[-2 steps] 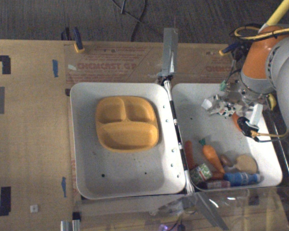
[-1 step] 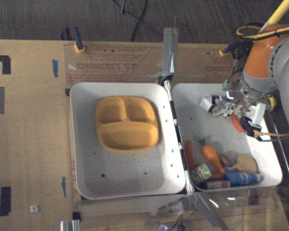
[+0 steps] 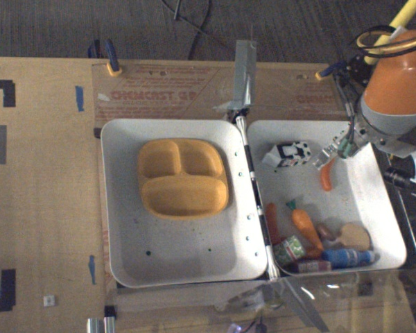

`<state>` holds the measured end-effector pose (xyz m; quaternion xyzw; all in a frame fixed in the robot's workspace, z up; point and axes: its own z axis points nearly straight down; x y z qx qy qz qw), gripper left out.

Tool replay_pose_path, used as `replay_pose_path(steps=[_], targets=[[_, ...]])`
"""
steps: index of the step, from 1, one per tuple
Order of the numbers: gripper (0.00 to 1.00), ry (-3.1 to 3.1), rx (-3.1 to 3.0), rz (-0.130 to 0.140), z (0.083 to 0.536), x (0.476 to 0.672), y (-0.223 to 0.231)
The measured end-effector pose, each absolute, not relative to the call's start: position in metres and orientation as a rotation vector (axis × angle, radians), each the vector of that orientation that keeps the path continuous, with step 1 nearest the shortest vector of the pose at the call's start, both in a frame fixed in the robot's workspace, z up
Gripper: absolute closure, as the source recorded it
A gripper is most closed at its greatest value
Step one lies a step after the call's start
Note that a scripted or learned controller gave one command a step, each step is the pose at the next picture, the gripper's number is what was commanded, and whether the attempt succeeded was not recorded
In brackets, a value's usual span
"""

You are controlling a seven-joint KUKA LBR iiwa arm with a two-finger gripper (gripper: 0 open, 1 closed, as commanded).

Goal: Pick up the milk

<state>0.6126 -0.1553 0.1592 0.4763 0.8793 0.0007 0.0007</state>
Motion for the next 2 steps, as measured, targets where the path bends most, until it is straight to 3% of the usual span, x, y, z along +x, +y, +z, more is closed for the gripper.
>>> replay_pose_path(steps=[1,2], targets=[[0.00,2.760,1.497,0.003,0.159,0.612,-0.156],[0.00,2.744,1.529,0.001,0.116,0.668,-0.100]])
